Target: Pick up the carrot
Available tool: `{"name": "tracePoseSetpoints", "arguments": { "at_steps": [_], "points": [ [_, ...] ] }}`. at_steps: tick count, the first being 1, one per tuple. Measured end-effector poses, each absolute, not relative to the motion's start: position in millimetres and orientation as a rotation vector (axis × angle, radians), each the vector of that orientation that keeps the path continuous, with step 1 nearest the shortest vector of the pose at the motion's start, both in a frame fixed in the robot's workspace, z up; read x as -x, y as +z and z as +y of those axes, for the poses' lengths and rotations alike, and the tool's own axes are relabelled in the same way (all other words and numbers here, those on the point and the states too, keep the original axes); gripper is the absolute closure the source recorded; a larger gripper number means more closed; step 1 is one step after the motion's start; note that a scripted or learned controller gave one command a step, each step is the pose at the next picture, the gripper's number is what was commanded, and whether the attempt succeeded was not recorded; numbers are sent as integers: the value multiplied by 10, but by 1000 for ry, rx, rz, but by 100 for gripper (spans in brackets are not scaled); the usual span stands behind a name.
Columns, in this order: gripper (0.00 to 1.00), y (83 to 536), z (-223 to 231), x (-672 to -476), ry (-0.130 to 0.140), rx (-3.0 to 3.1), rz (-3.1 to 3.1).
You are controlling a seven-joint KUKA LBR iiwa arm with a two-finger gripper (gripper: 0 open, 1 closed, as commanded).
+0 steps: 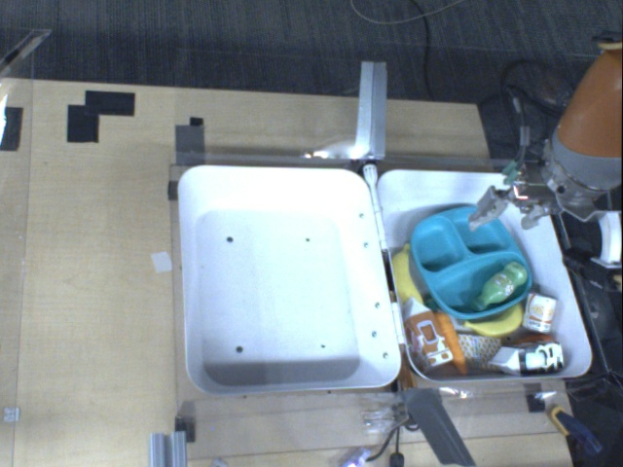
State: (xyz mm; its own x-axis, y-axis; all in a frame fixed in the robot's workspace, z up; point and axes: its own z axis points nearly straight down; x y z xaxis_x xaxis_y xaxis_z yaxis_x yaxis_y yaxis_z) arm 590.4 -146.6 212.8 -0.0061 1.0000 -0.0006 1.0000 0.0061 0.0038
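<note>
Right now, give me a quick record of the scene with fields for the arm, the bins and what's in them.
arm: gripper poised over the far edge of the blue divided tray
right bin: blue divided tray on a yellow plate, green bottle in the tray
front of right bin: orange carton, small jar, dark tube
left bin: white
carrot: cannot tell it apart

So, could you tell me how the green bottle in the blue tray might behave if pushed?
The green bottle lies on its side, so it would probably roll. It looks small and translucent, likely light. The blue tray's rim may stop it.
</note>
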Motion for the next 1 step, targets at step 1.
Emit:
{"name": "tracePoseSetpoints", "arguments": {
  "at_steps": [1],
  "points": [
    [0,2900,-591,-5586,7,-1909,2487]
  ]
}}
